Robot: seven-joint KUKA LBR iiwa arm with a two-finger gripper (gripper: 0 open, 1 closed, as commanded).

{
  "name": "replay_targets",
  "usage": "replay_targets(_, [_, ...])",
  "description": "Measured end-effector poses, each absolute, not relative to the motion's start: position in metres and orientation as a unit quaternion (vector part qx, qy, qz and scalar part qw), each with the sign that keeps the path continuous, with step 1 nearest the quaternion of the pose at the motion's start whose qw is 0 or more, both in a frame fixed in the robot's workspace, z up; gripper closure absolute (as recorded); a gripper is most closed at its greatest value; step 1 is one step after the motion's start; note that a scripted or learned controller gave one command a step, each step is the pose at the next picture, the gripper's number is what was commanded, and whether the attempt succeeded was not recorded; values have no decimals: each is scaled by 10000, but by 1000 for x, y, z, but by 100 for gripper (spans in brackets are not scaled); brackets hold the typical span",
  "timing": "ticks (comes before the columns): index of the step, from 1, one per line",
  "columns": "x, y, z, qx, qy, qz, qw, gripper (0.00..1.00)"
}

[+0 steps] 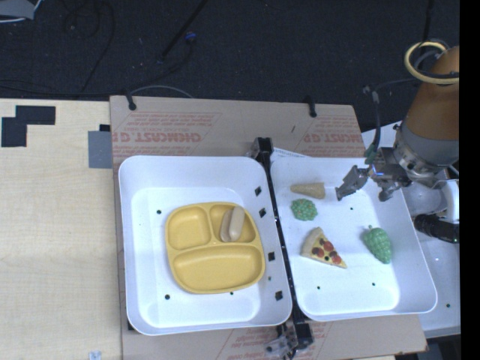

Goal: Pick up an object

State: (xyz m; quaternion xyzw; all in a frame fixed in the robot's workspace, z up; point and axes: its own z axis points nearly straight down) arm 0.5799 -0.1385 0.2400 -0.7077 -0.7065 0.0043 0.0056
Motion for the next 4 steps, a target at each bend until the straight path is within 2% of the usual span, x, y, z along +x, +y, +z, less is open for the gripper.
replay_targets(1, [582,-139,247,-7071,-7072,5,3,0])
replay_targets(2, [574,-131,195,-7069,-7073,23,37,0])
replay_targets(4, [567,-139,87,-7071,-7071,15,29,0])
